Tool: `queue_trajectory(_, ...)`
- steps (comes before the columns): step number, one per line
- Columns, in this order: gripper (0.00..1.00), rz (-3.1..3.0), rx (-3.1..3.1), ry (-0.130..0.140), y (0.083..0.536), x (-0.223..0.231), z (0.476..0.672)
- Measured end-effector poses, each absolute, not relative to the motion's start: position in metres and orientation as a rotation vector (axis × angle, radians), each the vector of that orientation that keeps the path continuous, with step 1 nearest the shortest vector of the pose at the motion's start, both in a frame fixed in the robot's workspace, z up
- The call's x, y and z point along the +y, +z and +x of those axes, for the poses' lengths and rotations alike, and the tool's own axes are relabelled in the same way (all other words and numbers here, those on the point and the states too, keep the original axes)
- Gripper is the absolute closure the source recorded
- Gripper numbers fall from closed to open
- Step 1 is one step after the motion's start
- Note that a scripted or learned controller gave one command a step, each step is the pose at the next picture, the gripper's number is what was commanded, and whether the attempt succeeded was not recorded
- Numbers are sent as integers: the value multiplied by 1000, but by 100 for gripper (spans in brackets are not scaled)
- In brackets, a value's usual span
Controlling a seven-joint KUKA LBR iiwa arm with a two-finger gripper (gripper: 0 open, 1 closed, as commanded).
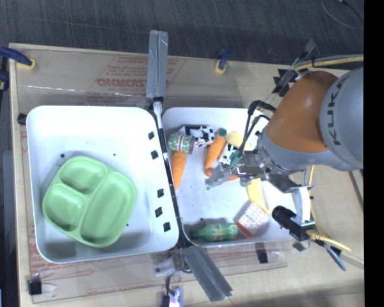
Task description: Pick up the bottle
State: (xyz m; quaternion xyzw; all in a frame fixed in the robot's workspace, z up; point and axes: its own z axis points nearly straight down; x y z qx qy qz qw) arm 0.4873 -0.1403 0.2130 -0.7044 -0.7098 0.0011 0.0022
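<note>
End effector (219,176) sits low in the right bin (198,121), over its middle, beside the carrots; can't tell its state. Tabletop (256,75) carries both bins. Arm (313,123) covers the right bin's right side. Left bin (83,117) holds a green tray (89,200). Bottle (214,232) lies on its side along the right bin's near wall, well apart from the end effector, untouched. Two carrots (178,166) lie near the right bin's far-left part, a can (180,142) just beyond them. Small box (252,218) lies just right of the bottle.
</note>
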Motion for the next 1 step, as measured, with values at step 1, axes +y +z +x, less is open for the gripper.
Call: queue_trajectory(1, 0, -2375, -2061, 3, 116, -106, 478)
